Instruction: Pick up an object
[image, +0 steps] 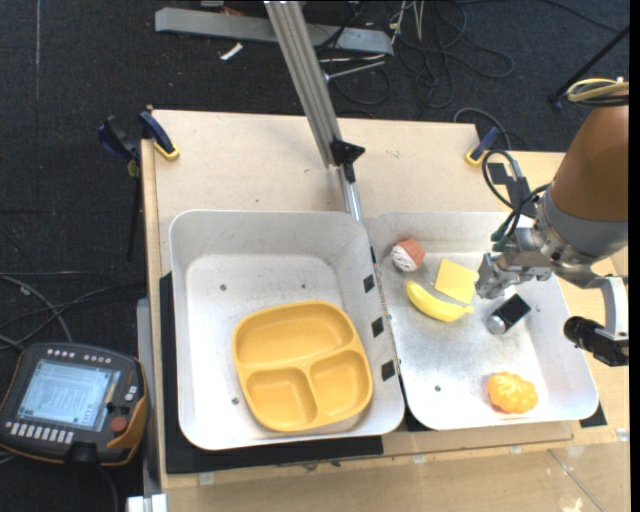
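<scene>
**Arm hangs over the right bin, nearest the yellow block and the banana**

While the left bin (200, 250) carries a large yellow divided tray (300, 365), every candidate for picking lies in the right bin (560, 400), where the arm (595, 185) reaches in from the right. The gripper (492, 280) sits low over the bin's upper middle. Just to its left lies a flat yellow block (456, 279), close beside it or touching; the view cannot settle which. Below and left of the block rests a banana (436, 303), its long axis running from upper left to lower right, one end tucked under the block's lower edge. A small black and silver object (508, 313) lies just below the gripper. An orange lump (512, 392) sits well apart near the bin's front, and a small red and white ball (407, 256) lies further left, near the divide. Whether the gripper is parted or closed cannot be told here, and nothing is seen held. The block looks the nearest target, a short move leftward.
</scene>
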